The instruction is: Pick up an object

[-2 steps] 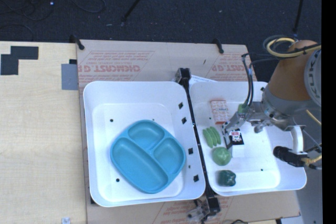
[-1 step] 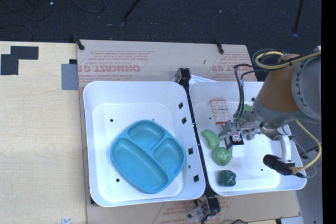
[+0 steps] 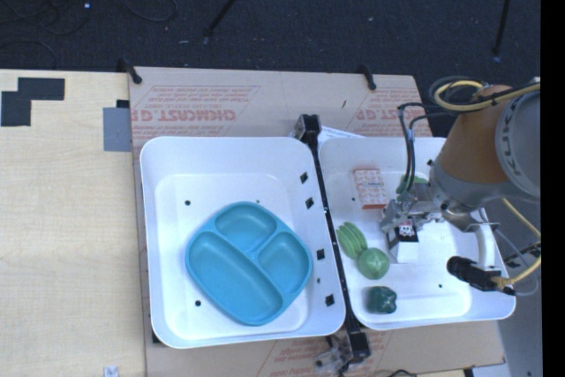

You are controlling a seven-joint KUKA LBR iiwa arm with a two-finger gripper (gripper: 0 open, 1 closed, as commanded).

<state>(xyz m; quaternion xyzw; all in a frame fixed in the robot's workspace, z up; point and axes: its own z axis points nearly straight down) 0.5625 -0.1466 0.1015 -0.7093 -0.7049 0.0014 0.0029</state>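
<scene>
Gripper (image 3: 404,231) low in right bin (image 3: 459,305) beside green ball (image 3: 373,262); jaws' state unclear, probably nothing lifted yet.

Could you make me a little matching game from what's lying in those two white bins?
Things:
1. divided plate
2. small card
3. round green ball
4. dark green lump

Descriptions:
A. nearest the right bin's front edge
B. blue, in the left bin
C. red and white, towards the right bin's back
D. light green, between a ridged green piece and the dark lump

Pairs: 1-B, 2-C, 3-D, 4-A
</scene>
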